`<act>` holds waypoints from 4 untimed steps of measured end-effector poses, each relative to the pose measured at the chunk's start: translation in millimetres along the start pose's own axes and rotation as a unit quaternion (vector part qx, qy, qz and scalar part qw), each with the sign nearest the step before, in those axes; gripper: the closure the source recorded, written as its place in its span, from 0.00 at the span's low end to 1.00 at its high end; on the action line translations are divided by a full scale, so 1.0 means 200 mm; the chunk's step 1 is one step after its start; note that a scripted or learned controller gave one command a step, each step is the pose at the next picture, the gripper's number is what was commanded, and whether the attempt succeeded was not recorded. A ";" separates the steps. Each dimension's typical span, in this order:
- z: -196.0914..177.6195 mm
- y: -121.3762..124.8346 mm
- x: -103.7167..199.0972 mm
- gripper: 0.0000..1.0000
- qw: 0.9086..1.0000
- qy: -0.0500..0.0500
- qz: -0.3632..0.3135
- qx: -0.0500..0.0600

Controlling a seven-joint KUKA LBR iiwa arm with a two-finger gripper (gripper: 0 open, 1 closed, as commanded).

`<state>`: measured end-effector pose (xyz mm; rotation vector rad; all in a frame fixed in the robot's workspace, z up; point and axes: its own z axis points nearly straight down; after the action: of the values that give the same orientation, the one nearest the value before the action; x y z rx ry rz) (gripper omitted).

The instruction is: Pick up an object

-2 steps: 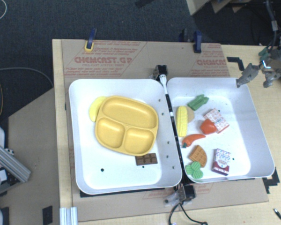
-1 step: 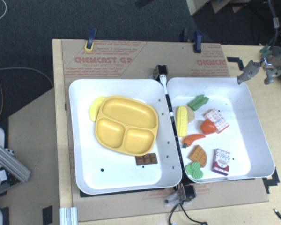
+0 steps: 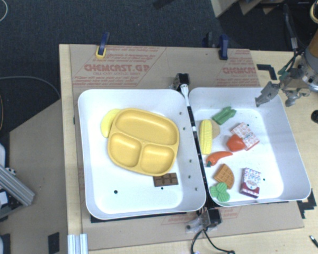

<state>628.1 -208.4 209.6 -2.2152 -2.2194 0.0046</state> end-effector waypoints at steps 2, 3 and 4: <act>0.58 0.03 -0.02 0.00 1.000 0.000 0.000 0.000; 0.62 0.03 -0.01 0.00 1.000 0.000 0.000 -0.002; 0.57 0.04 -0.01 1.00 1.000 -0.001 -0.001 -0.004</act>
<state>635.1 -210.0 96.4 -2.2188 -2.2263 -0.0023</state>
